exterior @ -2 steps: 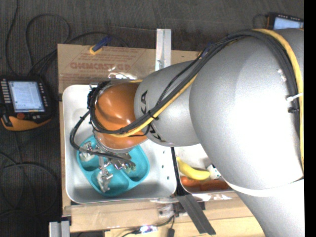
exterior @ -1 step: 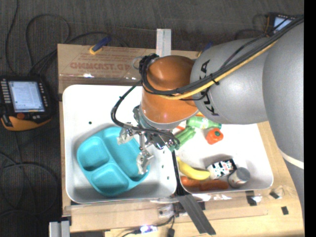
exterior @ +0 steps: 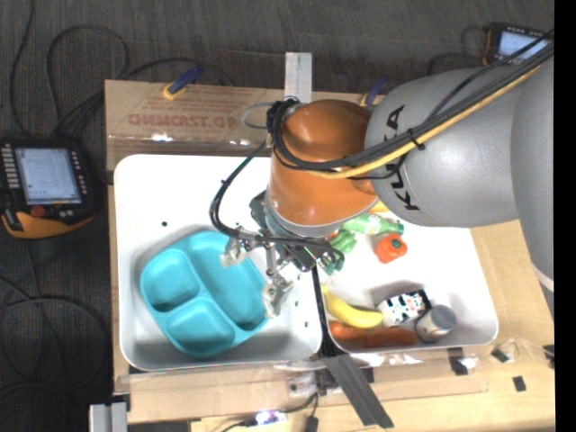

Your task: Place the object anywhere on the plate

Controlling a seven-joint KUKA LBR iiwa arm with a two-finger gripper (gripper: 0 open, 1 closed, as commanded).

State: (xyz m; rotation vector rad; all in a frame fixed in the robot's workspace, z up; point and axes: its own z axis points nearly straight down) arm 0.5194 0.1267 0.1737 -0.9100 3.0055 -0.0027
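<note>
The turquoise plate [exterior: 200, 297], split into three compartments, lies in the left bin [exterior: 144, 196] toward its front. My gripper [exterior: 275, 292] hangs below the orange wrist band, just over the plate's right rim and close to the divider between the bins. No object can be made out under the gripper. The wrist hides the bin area behind it. In the right bin lie a yellow banana [exterior: 351, 312], an orange pepper [exterior: 390, 248] and a green vegetable [exterior: 353, 234].
The right bin [exterior: 468, 268] also holds a brown sausage-like item [exterior: 373, 337], a grey can [exterior: 434, 322] and a white-and-black toy [exterior: 403, 305]. Cables loop off the wrist over the left bin. A teach pendant [exterior: 43, 187] lies left of the bench.
</note>
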